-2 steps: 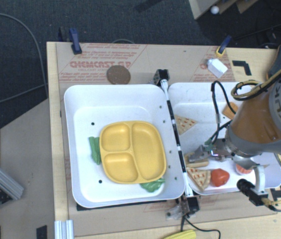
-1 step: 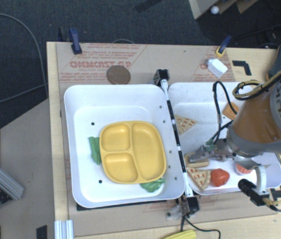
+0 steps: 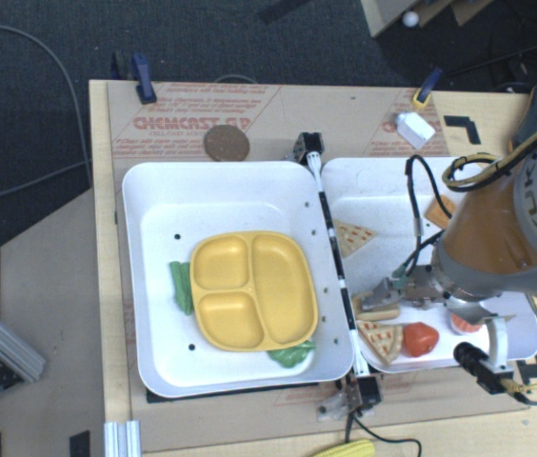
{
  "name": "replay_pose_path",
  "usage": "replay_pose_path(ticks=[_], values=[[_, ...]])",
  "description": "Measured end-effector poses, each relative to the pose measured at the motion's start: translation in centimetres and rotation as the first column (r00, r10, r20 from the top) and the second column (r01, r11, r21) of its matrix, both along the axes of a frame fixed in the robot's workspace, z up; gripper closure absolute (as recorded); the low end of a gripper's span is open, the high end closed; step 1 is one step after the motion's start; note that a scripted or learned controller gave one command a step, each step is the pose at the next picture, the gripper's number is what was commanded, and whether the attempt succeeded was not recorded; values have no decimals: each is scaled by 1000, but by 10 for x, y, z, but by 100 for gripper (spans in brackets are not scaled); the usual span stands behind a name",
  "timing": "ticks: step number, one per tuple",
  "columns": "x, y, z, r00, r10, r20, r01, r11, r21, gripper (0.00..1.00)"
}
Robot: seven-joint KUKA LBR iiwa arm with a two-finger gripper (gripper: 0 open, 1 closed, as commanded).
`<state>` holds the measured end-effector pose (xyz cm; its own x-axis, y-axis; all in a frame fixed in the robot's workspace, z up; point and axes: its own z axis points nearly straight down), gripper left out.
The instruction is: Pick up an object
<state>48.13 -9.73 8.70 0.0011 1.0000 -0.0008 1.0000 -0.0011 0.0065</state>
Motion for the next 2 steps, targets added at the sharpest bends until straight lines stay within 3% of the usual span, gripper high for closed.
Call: replay_pose_path(ticks=[2], values=[[0,3,0,1000,0,0,0,1000,0,0]])
